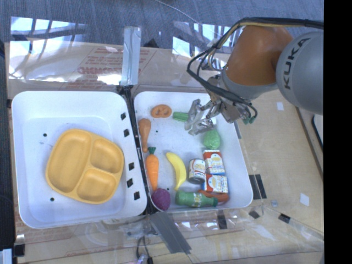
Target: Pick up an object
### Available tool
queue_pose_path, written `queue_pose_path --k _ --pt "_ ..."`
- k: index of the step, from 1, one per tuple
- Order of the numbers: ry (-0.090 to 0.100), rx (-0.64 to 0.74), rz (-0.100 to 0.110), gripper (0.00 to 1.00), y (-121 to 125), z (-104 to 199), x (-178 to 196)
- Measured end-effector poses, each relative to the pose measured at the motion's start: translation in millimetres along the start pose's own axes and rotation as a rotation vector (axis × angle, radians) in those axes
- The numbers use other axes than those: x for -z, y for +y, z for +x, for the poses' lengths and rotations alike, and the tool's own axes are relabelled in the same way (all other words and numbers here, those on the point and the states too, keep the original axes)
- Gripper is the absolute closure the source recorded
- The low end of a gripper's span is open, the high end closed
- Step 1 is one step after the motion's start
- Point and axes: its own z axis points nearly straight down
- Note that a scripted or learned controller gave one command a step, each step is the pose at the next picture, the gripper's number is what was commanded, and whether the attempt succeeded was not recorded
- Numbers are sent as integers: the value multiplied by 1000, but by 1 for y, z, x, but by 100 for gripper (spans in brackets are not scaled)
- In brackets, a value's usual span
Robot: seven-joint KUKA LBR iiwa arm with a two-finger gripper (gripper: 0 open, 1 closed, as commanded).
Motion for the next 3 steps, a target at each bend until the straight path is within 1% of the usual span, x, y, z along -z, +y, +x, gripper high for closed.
queue_pose_path --k 1,2,3 --pt "-3 -33 3 100 28 -23 30" --pt "-3 234 6 100 -22 -2 40" --pt "-3 81 2 100 8 -53 17"
